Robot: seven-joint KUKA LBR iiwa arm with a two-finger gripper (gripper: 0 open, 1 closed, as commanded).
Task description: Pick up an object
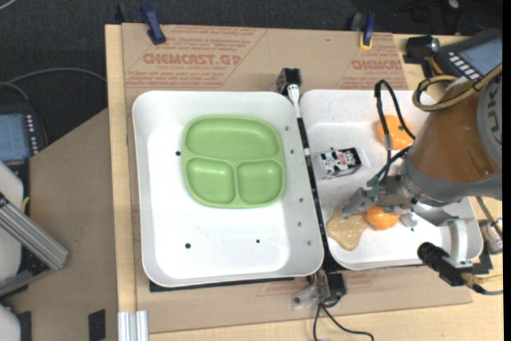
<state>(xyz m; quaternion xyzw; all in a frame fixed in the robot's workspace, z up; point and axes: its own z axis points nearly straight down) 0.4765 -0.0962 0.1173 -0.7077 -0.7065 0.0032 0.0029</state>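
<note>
Just below the fingers, an orange object.

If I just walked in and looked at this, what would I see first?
Probably the big green plate with three sections, sitting in the middle of the left white bin. Next, the robot arm's orange band reaching over the right bin, with its hand low beside a small orange object and a flat tan piece. A little black-and-white packet lies nearby.
</note>
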